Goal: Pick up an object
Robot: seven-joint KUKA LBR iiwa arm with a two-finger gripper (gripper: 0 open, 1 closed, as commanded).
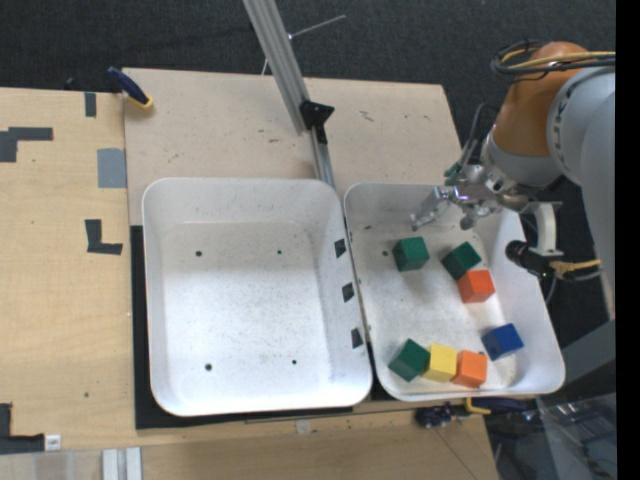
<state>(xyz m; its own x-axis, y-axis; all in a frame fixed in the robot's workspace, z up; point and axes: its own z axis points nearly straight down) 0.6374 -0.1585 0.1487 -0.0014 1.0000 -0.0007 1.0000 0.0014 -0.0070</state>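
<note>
The gripper (447, 204) hangs with fingers apart and empty above the green cube (410, 254), and closing off-centre may nudge it away.

A pale wooden bench (230, 133) is being surrounded by dark carpet (130, 13) at the far side and right. Grey tape pieces (112, 168) are being shown stuck on its left part. A metal pole (280, 53) is being seen slanting down from the far edge toward the middle.
</note>
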